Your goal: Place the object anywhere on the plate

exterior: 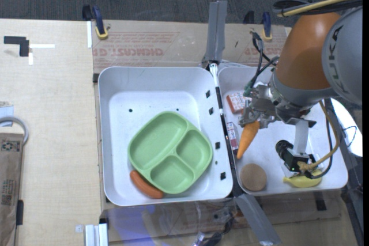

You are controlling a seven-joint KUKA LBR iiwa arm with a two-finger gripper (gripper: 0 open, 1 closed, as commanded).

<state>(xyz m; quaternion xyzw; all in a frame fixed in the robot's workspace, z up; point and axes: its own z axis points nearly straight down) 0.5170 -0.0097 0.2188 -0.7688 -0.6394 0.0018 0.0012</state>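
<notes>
A green three-compartment plate (169, 151) lies in the left bin (115, 95). An orange carrot (247, 140) hangs tilted over the left side of the right bin (337, 173), its thin tip pointing down-left near the wall between the bins. My gripper (254, 117) sits right at the carrot's thick upper end, and its fingers are closed on that end. The arm's grey and orange body hides the back right part of the right bin.
A reddish sausage (146, 184) lies against the plate's front-left rim. In the right bin a brown round potato (253, 177) sits at the front, a banana (302, 181) at the front right, and a red-and-white packet (234, 102) by the left wall.
</notes>
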